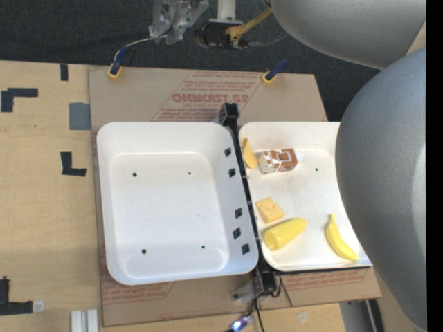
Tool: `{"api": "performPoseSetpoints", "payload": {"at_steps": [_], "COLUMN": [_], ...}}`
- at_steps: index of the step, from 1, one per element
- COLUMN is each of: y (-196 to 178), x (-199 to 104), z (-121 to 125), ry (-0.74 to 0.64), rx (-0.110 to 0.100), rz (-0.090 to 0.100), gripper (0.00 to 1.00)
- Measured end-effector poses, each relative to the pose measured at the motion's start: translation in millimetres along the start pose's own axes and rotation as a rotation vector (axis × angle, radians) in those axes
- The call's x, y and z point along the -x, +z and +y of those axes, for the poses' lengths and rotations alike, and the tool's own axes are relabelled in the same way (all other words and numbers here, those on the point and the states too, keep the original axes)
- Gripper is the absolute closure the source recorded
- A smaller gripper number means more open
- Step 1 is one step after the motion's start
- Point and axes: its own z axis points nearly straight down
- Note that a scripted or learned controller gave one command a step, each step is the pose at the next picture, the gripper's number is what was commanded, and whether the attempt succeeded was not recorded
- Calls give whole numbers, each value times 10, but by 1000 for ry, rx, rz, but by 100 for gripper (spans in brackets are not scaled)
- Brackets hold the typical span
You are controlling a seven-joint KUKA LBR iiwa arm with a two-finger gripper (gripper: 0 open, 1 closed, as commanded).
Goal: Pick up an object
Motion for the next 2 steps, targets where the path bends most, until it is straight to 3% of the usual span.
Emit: {"api": "performPoseSetpoints", "payload": {"at_steps": [1,2], "y": [80,1231], "x": [11,21], "z": [-11,-471], "ry": [2,4], "rx": [-13,-28], "rz": [-5,-10], "gripper": [0,0]}}
